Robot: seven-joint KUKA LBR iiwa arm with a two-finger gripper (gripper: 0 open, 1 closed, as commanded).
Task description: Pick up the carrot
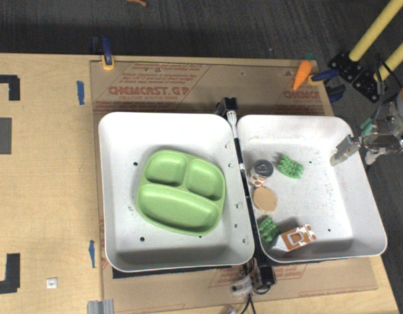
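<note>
A green three-compartment plate (181, 191) lies in the left white bin (116, 175). The right white bin (358, 208) holds a green leafy piece (290, 167), a small round tin (263, 169), a tan disc (265, 200), another green piece (266, 229) and a small orange-and-white box (297, 237), all toward its left side.

Carrot (302, 74) on cardboard (149, 87) beyond right bin (358, 195).
</note>
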